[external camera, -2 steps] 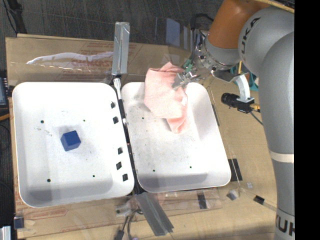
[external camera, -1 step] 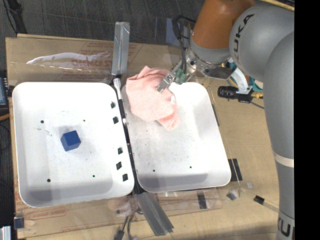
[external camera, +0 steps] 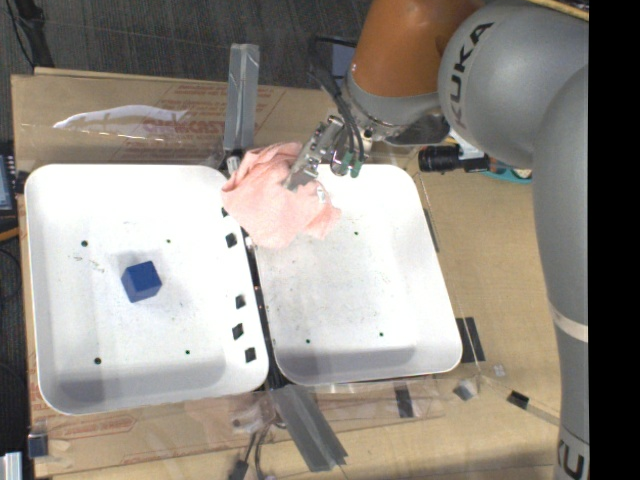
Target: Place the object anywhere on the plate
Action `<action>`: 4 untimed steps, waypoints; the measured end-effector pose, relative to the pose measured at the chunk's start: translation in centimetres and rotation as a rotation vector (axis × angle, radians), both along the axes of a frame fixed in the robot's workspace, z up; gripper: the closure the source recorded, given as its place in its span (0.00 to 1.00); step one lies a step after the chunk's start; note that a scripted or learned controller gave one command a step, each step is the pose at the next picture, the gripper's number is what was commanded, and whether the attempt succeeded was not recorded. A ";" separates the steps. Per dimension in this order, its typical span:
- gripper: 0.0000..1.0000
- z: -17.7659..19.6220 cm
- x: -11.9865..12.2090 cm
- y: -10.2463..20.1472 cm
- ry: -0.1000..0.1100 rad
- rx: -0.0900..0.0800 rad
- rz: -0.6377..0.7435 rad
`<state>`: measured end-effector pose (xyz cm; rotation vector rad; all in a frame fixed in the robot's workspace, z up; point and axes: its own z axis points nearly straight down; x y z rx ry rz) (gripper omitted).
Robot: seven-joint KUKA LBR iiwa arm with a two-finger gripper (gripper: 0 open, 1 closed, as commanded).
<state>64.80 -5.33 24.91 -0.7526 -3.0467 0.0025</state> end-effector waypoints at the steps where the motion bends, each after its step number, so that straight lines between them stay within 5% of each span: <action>1: 1.00 0.1 -0.6 4.2 0.001 0.001 0.402; 4: 1.00 -1.4 -1.4 19.4 -0.002 0.001 0.495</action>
